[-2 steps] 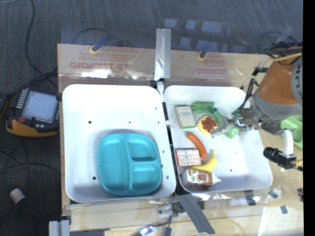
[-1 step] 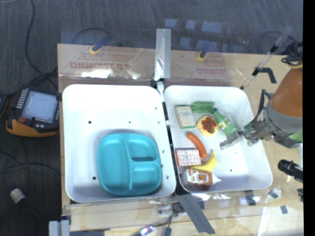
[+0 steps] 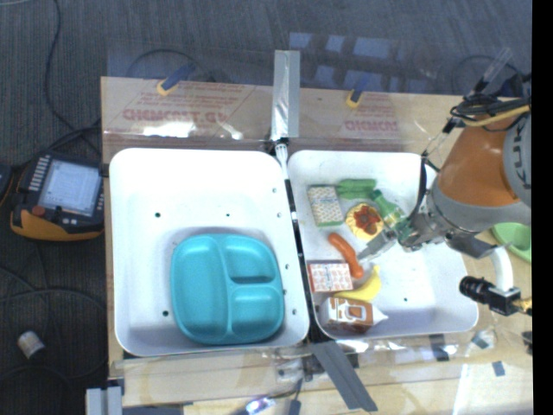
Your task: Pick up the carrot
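Observation:
The carrot (image 3: 343, 250) is a short orange stick lying at a slant in the right bin (image 3: 432, 314), near the divider between the bins. My gripper (image 3: 377, 247) reaches in from the right and sits low over the bin, its tip just right of the carrot and above the banana (image 3: 371, 284). From this angle I see nothing held in it. The arm's orange band (image 3: 471, 167) is above the bin's right edge.
Crowded around the carrot are a checkered packet (image 3: 324, 204), a green vegetable (image 3: 357, 186), a round yellow-and-red food toy (image 3: 365, 220), a small patterned box (image 3: 330, 276) and a carton (image 3: 348, 313). A teal divided plate (image 3: 226, 288) lies in the left bin (image 3: 155, 188).

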Tool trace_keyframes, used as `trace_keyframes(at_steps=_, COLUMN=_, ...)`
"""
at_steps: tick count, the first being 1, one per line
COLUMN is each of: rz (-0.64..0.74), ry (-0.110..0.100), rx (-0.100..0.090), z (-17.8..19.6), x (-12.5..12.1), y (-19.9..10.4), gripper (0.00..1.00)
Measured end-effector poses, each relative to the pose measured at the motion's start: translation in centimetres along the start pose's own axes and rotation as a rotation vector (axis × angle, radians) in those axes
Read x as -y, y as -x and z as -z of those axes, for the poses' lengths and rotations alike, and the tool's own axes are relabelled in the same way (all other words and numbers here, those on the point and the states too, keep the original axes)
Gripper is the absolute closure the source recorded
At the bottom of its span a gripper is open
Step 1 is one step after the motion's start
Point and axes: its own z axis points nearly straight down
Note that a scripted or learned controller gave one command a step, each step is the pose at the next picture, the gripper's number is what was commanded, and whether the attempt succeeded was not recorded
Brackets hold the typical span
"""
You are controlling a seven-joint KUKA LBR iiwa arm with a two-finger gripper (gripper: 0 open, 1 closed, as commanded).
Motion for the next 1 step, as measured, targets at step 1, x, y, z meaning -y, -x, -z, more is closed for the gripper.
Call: trace_keyframes(at_steps=1, rz=0.050, ry=0.002, rx=0.001, z=2.32, x=-0.16, y=3.31, gripper=0.00)
